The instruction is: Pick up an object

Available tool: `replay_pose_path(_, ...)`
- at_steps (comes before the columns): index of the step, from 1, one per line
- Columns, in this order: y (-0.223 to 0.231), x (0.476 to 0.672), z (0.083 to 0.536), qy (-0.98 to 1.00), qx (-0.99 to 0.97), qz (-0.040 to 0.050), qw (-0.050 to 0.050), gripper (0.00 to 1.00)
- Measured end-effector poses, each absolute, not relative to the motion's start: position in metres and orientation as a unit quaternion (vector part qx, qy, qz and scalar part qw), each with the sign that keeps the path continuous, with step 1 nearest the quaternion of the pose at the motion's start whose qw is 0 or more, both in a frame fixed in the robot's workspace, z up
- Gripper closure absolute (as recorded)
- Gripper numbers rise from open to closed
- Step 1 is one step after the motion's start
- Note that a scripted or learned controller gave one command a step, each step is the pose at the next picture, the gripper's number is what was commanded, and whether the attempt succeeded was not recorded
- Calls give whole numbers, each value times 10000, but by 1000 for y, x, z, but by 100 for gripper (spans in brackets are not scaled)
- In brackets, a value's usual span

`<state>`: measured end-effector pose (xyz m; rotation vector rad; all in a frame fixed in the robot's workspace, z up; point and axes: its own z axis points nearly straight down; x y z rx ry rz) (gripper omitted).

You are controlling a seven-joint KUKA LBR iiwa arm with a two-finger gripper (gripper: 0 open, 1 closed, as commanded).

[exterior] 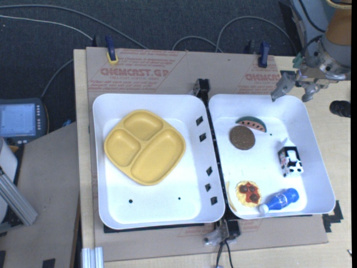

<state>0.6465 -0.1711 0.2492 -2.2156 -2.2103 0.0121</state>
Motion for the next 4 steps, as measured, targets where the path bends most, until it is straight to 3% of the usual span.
replay_pose_path(1,-171,649,257,-7072,-7070,1,4,0)
replay_pose_path(4,-163,646,128,-7076,-7066,15,25,0)
